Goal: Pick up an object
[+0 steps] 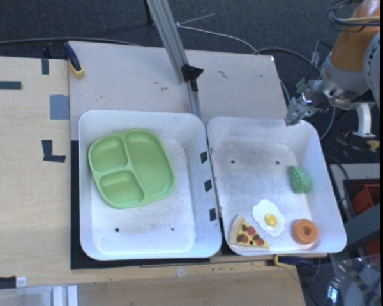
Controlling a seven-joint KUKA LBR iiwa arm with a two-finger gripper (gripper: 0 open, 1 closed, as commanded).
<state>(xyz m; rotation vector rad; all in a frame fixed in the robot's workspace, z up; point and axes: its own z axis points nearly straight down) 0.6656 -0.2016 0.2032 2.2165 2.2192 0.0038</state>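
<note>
The hand (pixel 298 115) hangs over the right bin's (pixel 242 139) top right corner; I cannot tell its grip.

Both white bins (pixel 204 164) on the bench (pixel 25 171) are seen from a single fixed camera set high above, angled down at a slant, with the arm (pixel 351 50) entering from the right.
</note>
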